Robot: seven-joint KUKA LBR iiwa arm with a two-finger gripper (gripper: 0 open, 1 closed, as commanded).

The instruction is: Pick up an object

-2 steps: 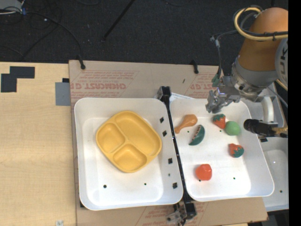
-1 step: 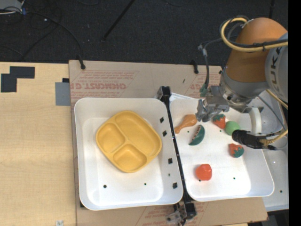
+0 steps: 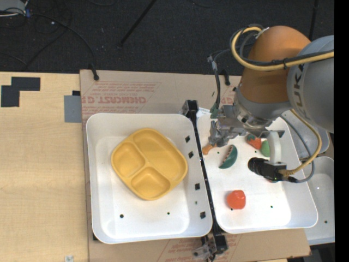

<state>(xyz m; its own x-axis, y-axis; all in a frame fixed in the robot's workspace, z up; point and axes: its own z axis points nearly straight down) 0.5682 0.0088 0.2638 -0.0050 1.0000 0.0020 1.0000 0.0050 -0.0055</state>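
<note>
My gripper (image 3: 217, 137) hangs low over the upper left part of the right bin (image 3: 294, 214), under the grey and orange wrist. Just below it and to the right lies a green wedge-shaped toy (image 3: 228, 156). A small orange piece (image 3: 208, 146) sits at the gripper's lower left, near the divider between the bins. A red-orange item (image 3: 254, 142) and a green item (image 3: 265, 147) lie to the right, partly hidden by the arm. A red rounded object (image 3: 236, 199) rests alone lower in the bin. Nothing is visibly held.
A yellow divided plate (image 3: 149, 163) lies in the left bin (image 3: 109, 212). A black part on a cable (image 3: 265, 168) hangs from the arm over the right bin. The black divider (image 3: 199, 168) runs between the bins.
</note>
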